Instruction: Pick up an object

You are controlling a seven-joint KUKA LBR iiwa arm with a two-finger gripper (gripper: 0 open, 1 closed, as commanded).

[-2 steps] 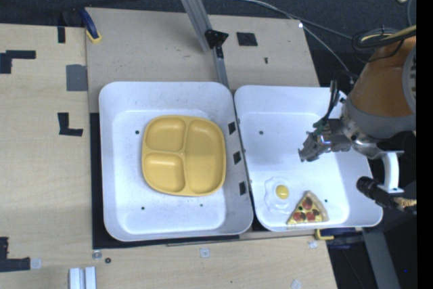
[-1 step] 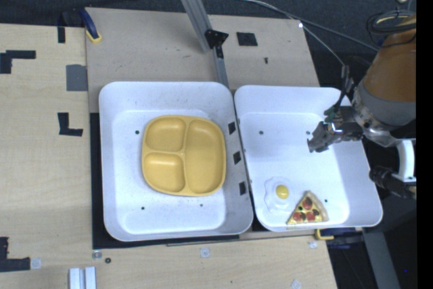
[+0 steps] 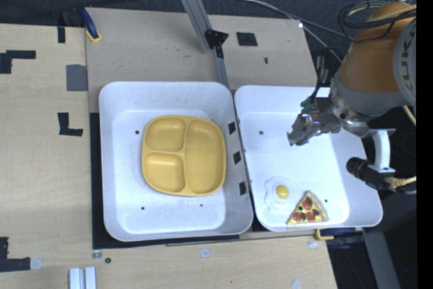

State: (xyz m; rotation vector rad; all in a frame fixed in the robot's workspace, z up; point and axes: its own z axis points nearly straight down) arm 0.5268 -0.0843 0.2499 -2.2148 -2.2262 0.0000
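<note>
Toy pizza slice (image 3: 308, 208) — red-dotted, tan-crusted — beside fried egg (image 3: 277, 193); gripper (image 3: 300, 134) aloft, finger state unclear.

Left bin (image 3: 115, 145): plate (image 3: 183, 155) in its middle. Right bin (image 3: 257, 105): egg (image 3: 277, 193) and pizza (image 3: 308, 209) side by side at the near edge, pizza to the right; gripper (image 3: 298, 137) above, behind both.

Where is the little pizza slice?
The pizza slice lies in the right-hand white bin, near its front corner in the camera view. The fried egg toy lies just to its left, and the gripper is farther back over that bin.
</note>
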